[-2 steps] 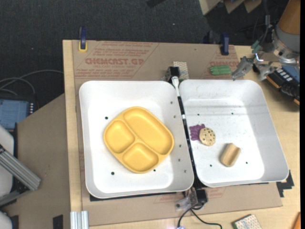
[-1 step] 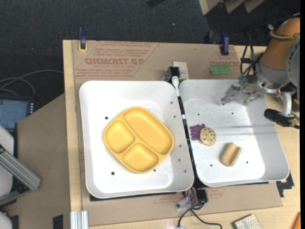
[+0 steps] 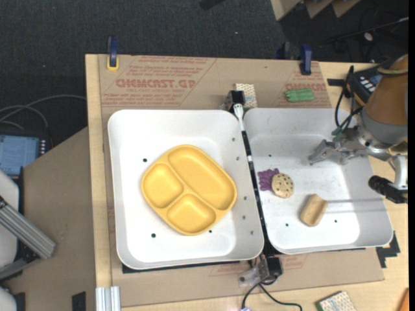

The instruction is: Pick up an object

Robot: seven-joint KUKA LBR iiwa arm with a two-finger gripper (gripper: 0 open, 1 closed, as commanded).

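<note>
Biggest thing here is the left bin [image 3: 123, 193] with a yellow divided plate [image 3: 188, 188] sitting in the middle of it, tilted a bit; the right bin [image 3: 363, 229] has the arm [image 3: 388, 109] reaching in from the right side. The gripper [image 3: 332, 153] sits low over the right bin's back half with its fingers spread apart, nothing between them. Smaller stuff is nearer the front (all well clear of the gripper): a tan cork-like block [image 3: 312, 210], a round speckled cookie [image 3: 282, 185] and a little purple piece [image 3: 266, 179] touching the cookie's left edge.

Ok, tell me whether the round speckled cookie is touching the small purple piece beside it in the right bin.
Touching. The camera view shows the round speckled cookie overlapping the right edge of the small purple piece, with no white bin floor visible between them.
</note>
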